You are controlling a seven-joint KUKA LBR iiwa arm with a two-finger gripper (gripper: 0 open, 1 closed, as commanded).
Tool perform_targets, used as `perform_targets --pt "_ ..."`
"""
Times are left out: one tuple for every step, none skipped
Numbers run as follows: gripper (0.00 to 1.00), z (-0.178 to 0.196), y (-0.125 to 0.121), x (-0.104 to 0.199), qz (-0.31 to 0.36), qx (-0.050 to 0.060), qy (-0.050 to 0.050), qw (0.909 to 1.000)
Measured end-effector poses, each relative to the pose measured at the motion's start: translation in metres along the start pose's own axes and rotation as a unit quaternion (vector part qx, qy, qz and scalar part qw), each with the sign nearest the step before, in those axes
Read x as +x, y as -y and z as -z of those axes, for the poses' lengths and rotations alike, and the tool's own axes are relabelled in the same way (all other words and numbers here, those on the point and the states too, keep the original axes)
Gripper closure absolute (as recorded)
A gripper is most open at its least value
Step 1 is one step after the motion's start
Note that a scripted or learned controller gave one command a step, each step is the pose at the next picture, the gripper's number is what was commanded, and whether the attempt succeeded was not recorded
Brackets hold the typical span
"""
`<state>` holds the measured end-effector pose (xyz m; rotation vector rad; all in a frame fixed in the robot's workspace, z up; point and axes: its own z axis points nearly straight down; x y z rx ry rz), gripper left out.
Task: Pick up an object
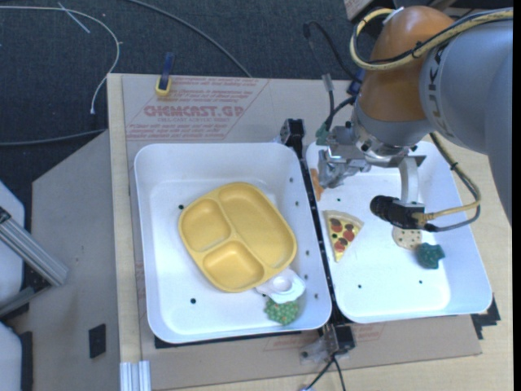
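My gripper hangs low over the far left corner of the right bin, close to the wall between the two bins. A small orange piece lies just below it against that wall. A toy pizza slice lies further toward the front. To the right sit a round tan cookie and a green broccoli piece. The grey arm with its orange band covers the bin's far part.
The left bin holds a yellow divided plate, a small white item and a green leafy piece at its front right. A black clamp sits at the bins' far junction. A black connector with a yellow cable hangs from the arm.
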<state>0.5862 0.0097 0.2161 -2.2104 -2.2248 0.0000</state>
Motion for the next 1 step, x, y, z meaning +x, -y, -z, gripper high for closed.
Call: perform_targets --pt "1.0 0.0122 0.0042 0.0491 0.0 -0.003 0.0 1.0"
